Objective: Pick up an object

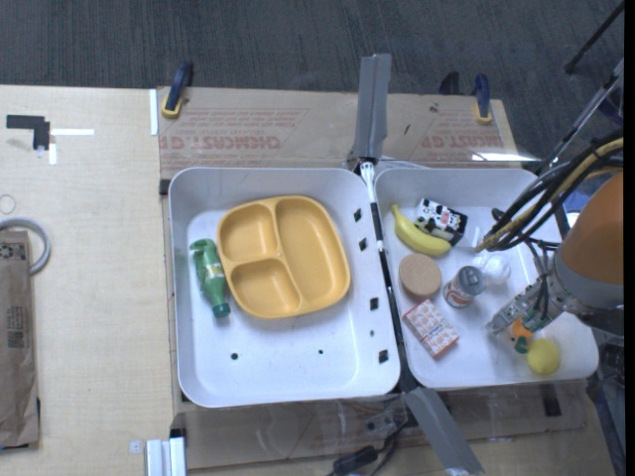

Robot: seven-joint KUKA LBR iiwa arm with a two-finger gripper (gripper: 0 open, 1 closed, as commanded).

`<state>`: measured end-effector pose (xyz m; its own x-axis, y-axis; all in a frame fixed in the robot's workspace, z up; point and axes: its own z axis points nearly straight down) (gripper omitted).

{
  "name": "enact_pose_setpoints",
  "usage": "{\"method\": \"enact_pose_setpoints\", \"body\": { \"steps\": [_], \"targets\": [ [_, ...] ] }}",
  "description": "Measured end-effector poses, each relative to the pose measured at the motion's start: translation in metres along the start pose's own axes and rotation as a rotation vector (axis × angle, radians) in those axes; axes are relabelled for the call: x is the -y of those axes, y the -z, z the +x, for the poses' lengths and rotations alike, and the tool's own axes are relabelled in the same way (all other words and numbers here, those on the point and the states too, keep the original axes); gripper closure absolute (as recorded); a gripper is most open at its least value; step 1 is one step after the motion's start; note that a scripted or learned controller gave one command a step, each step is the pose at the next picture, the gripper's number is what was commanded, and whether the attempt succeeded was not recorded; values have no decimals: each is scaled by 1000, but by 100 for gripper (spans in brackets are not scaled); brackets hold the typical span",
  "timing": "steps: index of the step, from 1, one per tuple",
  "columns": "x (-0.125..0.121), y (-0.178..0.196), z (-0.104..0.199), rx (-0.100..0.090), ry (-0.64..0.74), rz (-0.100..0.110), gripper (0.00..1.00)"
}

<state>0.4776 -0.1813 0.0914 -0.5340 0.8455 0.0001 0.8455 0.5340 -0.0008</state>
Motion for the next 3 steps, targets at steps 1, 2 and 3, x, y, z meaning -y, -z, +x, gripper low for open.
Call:
{"method": "enact_pose_setpoints", "body": {
  "steps": [1, 2, 3],
  "targets": [
    [5, 91, -9, 2, 164, -1, 100],
    [-39, 5, -37, 2, -172, 0, 100],
    [-39, 5, -37, 2, -173, 0, 0]
  ]
}}
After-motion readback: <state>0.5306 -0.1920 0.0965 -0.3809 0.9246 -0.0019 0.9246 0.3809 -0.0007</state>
